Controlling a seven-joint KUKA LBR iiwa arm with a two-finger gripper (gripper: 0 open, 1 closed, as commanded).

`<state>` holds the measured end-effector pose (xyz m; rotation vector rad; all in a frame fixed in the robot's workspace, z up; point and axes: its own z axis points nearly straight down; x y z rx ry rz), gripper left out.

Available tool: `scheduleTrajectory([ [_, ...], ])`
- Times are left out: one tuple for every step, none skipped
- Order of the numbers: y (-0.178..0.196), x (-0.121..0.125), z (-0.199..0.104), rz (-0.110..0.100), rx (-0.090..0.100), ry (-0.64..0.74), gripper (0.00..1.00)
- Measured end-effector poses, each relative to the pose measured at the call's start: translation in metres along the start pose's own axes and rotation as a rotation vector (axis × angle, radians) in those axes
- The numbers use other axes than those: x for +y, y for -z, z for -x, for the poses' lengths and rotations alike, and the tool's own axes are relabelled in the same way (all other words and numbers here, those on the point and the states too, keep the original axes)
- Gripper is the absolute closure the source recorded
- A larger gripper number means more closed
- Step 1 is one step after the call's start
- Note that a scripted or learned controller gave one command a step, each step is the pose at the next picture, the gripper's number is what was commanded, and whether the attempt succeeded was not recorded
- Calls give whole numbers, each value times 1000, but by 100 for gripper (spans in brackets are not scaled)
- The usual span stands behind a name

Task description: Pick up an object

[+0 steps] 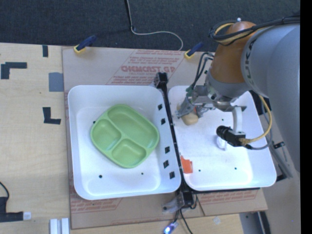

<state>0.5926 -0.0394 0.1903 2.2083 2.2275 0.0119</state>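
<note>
gripper [187, 112]: low in the right bin [253, 177], by the divider at nine o'clock — can't tell how it's set.
object: tan lump [190, 119] right under it, touching.
orange piece [186, 165]: six o'clock from the lump, well apart.
left bin [80, 130]: green divided plate [125, 135] — centred.

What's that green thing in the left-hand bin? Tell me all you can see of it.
The green tray looks like a light green plastic meal plate with rounded corners and a raised rim. Ridges split it into three compartments: one long, two smaller. It lies flat and face up, turned at a slant, on the floor of the left bin, near its middle. Its compartments hold nothing, and it touches only the bin floor.
</note>
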Motion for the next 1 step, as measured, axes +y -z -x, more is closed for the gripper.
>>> scheduleTrajectory([
  [55,-25,-61,-8,0,-2,100],
])
